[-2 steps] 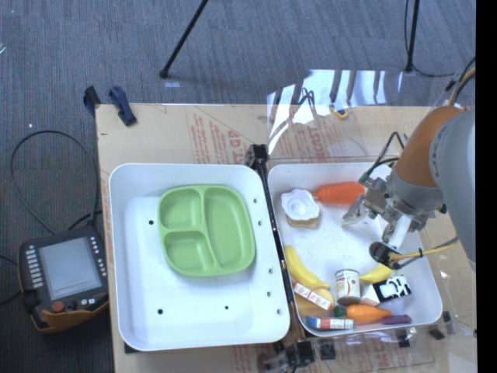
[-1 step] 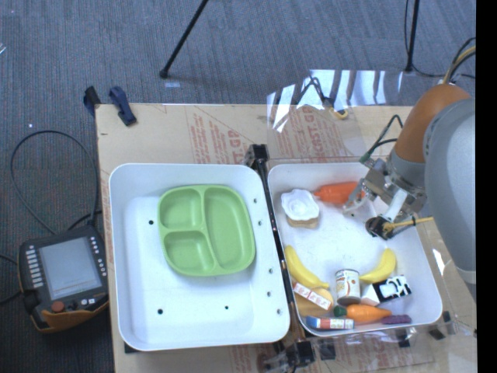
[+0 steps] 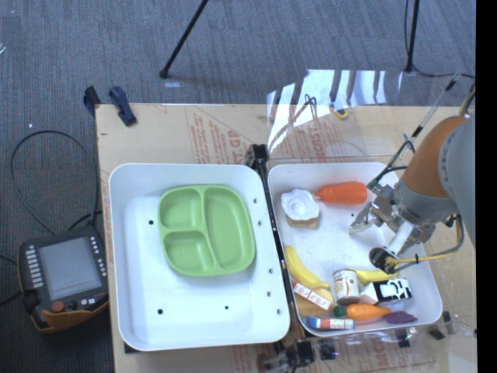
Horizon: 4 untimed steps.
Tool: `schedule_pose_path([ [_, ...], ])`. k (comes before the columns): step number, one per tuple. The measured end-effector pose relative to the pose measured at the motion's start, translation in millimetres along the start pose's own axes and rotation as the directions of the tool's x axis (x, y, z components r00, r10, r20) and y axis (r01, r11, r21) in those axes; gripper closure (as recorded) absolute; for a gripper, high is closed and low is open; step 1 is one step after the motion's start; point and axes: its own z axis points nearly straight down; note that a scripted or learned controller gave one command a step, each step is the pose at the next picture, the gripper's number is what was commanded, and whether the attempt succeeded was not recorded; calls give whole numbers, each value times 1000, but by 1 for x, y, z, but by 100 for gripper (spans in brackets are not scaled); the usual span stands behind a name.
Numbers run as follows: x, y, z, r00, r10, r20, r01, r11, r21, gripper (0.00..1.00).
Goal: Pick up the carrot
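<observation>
Currently the two-finger pincer (image 3: 371, 222) hangs with its fingers spread and nothing between them, just right of the smooth orange plastic carrot (image 3: 342, 193), which lies slightly up-left of it. Better to straddle the carrot's short width: its long axis runs left-right, tapered tip apparently leftward.

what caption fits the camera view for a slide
Arm's hand hovers in the right bin just right of the carrot; green plate in left bin.
</observation>
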Motion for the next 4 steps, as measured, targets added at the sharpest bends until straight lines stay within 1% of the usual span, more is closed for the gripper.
schedule_pose_path([
  [1, 25, 36, 0, 968, 253, 3, -253, 968, 2, 0],
  [2, 78, 6, 1, 883, 469, 8, -469, 883, 4, 0],
  [3, 138, -80, -102, 881, 473, -6, -473, 881, -2, 0],
  [4, 136, -168, -99, 836, 549, 3, -549, 836, 0, 0],
])
